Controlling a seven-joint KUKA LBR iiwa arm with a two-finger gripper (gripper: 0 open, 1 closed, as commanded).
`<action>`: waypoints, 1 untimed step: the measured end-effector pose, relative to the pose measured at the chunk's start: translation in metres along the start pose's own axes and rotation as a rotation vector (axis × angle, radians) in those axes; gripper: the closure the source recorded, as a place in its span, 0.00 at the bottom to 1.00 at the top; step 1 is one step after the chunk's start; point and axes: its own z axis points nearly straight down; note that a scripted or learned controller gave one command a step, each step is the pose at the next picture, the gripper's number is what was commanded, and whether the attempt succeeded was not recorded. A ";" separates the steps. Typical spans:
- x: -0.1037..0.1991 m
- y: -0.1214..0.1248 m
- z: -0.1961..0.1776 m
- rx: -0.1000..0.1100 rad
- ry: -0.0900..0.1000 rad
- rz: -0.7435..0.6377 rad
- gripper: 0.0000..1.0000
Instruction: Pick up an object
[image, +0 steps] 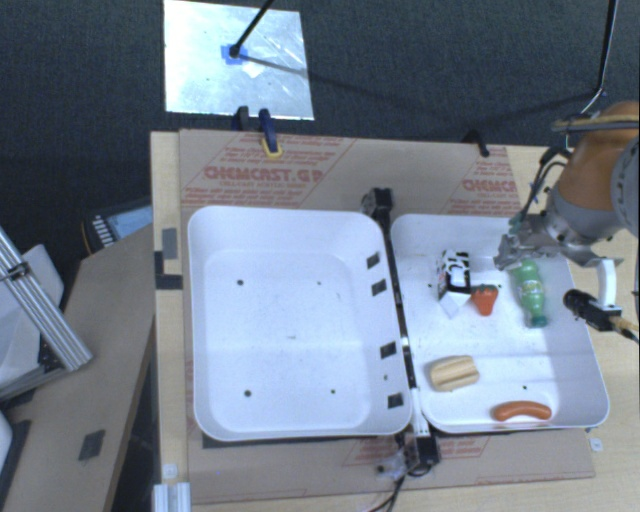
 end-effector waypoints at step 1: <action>-0.013 -0.053 -0.075 0.029 0.004 0.009 1.00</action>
